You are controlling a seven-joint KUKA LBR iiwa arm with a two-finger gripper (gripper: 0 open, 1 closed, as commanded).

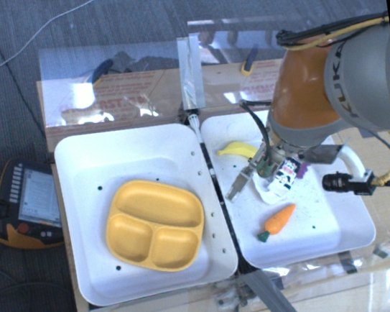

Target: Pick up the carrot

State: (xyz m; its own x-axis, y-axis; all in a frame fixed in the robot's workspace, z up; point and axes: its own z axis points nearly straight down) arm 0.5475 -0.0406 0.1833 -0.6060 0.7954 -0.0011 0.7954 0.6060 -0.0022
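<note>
A: What do you have on the worktop (367, 144), counted?

B: You have two white bins side by side. The left bin (81, 169) carries one yellow tray (154, 223) with three compartments. The right bin (351, 226) carries one carrot (277, 220), one banana (236, 150) and one small white thing with a purple patch (282, 175).

A: Where is your carrot?

B: It lies flat toward the near side of the right bin, its green end pointing left, apart from everything else. The claw (245, 178) hangs above and to the left of it, not touching it.

A: And the claw's state?

B: You cannot tell; its tips blur into one grey streak, and nothing shows in its grip.

A: What else is hard for you to make out?

B: The arm (330, 88) covers the right bin's far right corner and part of the white thing, so you cannot name that thing. The banana's right end runs under the wrist. One pendant (28, 205) on the floor at left is cut by the edge.
</note>
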